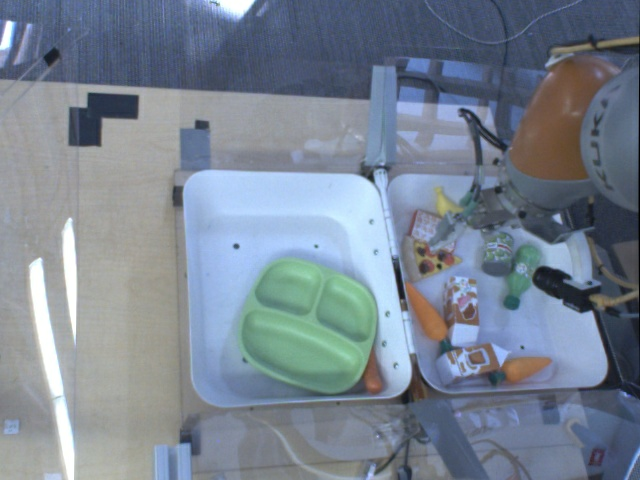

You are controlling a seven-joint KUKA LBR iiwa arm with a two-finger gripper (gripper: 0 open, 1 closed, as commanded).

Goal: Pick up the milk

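The left bin [210, 268] is taken up by a green divided plate [308, 324], an orange carrot [372, 376] tucked at its edge. In the right bin [590, 363], the gripper [470, 211] is seen low over the far end; whether it is clenched cannot be told. The milk carton [470, 362] lies at the near edge, beside a second carrot [525, 368], apart from the gripper.

The grey arm [590, 138] reaches in from the right — its orange band bulging at the upper right edge — and bends downward and leftward. The gripper [470, 213] hangs low at its end, pointing left; the jaws' state is unclear.
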